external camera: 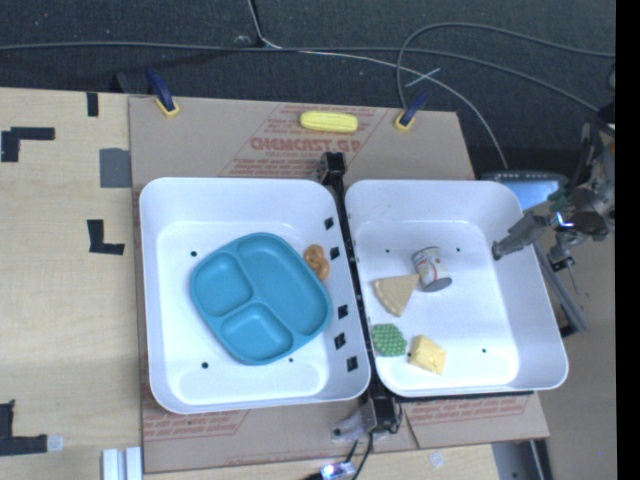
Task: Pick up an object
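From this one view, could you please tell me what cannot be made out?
- Gripper: small and blurred at the right bin's rim; its state is unreadable.
- Arm: cut off by the right edge.
- Can: label too small to read.
- Brown item beside the blue tray: too small to identify.

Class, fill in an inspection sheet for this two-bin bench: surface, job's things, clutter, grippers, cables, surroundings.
Surface: cardboard sheet under two white bins, left bin and right bin, side by side.
Job's things: right bin holds small can, tan wedge, green piece, yellow block; left bin holds blue divided tray and brown item.
Clutter: yellow corn-like toy on the cardboard behind the bins.
Grippers: gripper at the right bin's right rim; jaws' state unclear.
Cables: cables trail across the dark backdrop.
Surroundings: wooden bench with black tape marks.
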You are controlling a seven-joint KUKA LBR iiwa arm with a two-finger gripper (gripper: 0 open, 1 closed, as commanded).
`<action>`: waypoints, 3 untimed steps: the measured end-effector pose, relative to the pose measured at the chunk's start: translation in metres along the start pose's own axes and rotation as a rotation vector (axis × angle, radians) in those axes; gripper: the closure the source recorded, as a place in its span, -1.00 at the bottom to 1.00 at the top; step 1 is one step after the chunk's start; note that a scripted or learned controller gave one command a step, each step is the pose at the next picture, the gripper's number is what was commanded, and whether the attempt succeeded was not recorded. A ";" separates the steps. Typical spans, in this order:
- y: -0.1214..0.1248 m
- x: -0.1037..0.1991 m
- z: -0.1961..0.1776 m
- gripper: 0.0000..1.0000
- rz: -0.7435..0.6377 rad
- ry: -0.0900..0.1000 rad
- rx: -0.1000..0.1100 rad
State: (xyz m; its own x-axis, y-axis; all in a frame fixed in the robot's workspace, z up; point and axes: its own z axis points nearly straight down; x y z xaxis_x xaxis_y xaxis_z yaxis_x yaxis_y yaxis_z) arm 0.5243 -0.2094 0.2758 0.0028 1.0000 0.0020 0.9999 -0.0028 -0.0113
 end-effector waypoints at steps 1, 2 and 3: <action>0.002 0.000 -0.006 -1.00 -0.003 -0.003 -0.010; 0.006 0.000 0.038 -1.00 -0.004 -0.002 -0.006; 0.003 -0.006 0.100 -1.00 -0.003 -0.001 -0.004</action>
State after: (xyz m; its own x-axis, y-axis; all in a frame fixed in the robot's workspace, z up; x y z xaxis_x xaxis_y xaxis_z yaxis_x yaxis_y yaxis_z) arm 0.5261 -0.2155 0.1756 0.0001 1.0000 0.0012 1.0000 -0.0001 -0.0077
